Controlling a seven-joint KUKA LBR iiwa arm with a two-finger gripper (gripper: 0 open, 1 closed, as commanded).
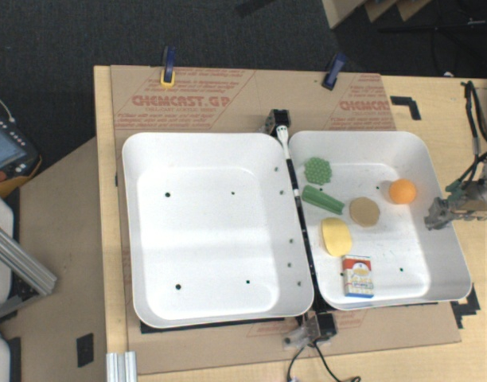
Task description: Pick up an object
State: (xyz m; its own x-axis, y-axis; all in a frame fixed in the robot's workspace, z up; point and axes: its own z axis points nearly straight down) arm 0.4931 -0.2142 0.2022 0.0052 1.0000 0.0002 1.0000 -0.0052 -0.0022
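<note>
The right bin (pixel 434 273) holds several small objects. A green bumpy round piece (pixel 317 170) lies near its back left, with a green stick (pixel 322 200) just in front of it. A tan disc (pixel 364 212) sits mid-bin and an orange ball (pixel 402 192) lies to its right. A yellow lump (pixel 336 236) and a red, white and blue box (pixel 357 277) lie toward the front. My gripper (pixel 439 214) hovers low at the bin's right rim, just right of the orange ball and apart from it.
The left bin (pixel 140 213) stands beside the right one on a brown cardboard sheet (pixel 227 94). Blue clamps (pixel 169 66) (pixel 334 70) hold the sheet's back edge. Cables (pixel 474 126) hang at the right.
</note>
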